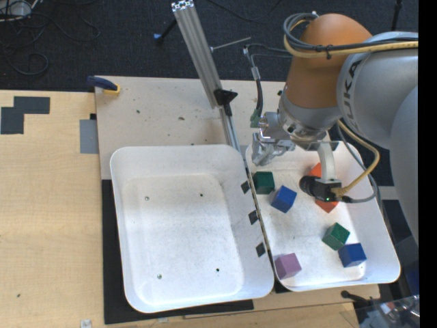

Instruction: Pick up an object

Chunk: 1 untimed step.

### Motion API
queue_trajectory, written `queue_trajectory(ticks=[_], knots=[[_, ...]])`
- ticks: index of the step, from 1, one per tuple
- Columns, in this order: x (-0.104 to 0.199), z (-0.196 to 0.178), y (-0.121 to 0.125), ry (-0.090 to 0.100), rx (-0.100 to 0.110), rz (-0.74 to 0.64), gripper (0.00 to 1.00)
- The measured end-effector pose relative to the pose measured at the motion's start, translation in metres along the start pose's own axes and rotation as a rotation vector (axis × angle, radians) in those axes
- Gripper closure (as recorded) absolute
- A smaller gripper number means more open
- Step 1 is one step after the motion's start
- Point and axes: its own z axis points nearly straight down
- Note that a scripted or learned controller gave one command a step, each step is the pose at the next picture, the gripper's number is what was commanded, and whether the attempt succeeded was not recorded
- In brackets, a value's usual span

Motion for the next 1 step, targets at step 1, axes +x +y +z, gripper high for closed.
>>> queue_trajectory(ticks=[1], knots=[[0.0491, -0.0027, 0.0177, 0.000, -0.002, 0.000, 1.00]])
